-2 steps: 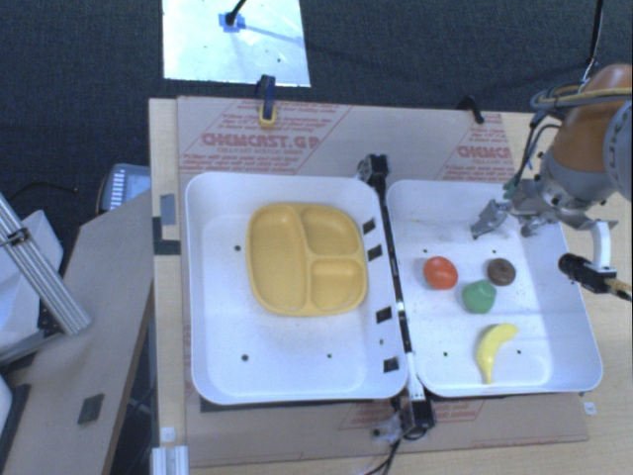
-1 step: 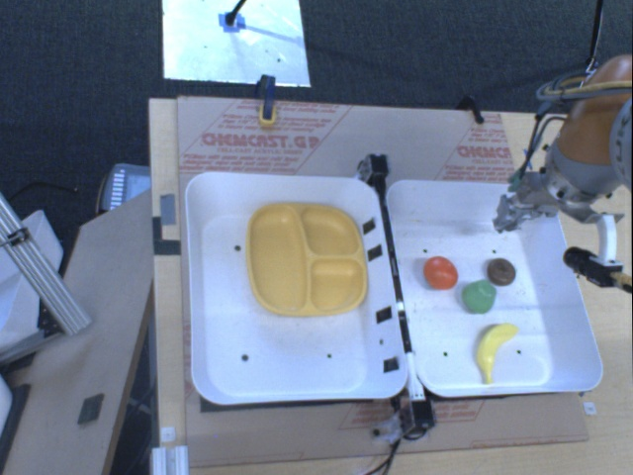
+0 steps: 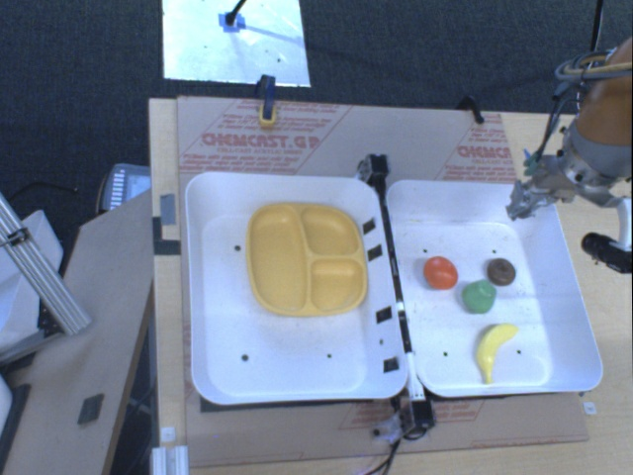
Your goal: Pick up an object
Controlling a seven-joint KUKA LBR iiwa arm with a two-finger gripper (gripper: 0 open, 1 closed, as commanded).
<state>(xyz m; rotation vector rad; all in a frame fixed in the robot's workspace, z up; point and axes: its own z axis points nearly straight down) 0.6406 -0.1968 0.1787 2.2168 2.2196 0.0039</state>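
Claw (image 3: 522, 206) up at the far edge of the right bin (image 3: 564, 265), tips too small to tell if apart or together, nothing in them. Nothing picked yet. Tomato (image 3: 440, 272), donut (image 3: 501, 271), green toy (image 3: 480, 297) and banana (image 3: 494, 348) down in that bin. Yellow tray (image 3: 305, 259) in the left bin (image 3: 213, 295). Brown bench (image 3: 326, 132), dark floor (image 3: 79, 57) around.

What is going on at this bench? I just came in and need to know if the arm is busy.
A robot arm reaches in from the right, its gripper hanging over the back edge of the right bin. It holds nothing. In that bin lie an orange ball, a brown doughnut, a green piece and a yellow banana, all untouched. The left bin carries a yellow divided plate. No pick has been made yet.
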